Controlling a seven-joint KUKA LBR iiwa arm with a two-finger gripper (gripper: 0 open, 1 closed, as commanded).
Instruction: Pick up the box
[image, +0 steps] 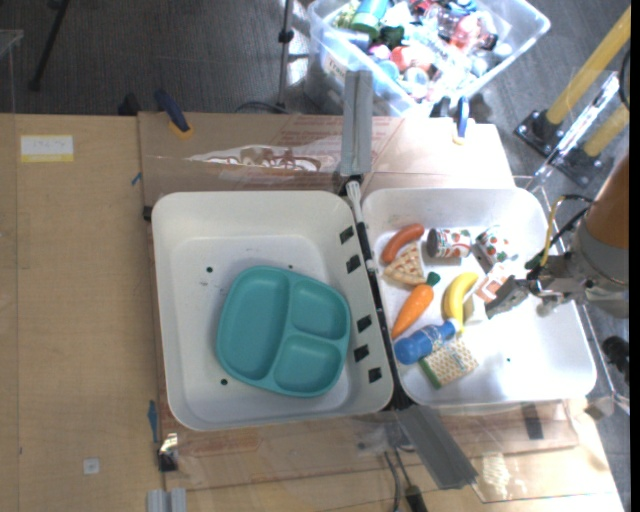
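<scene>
Nothing is picked up yet, so you have the whole job left. Use the banana (459, 296) in the right bin (560, 385) as your guide. Nearer to you than the banana, the box (449, 363) with a green edge lies flat on the bin floor, with a blue bottle (422, 343) touching it. Beside the banana, on its left, lies a carrot (412, 309). On its right is the tool (506, 295), low over a small red and white thing (487, 288). You cannot tell if the tool is wide or narrow, and nothing shows in its grip. The arm comes in from the right, wrist bent down. Farther back sits a can (447, 244). The tool must go to the box.
</scene>
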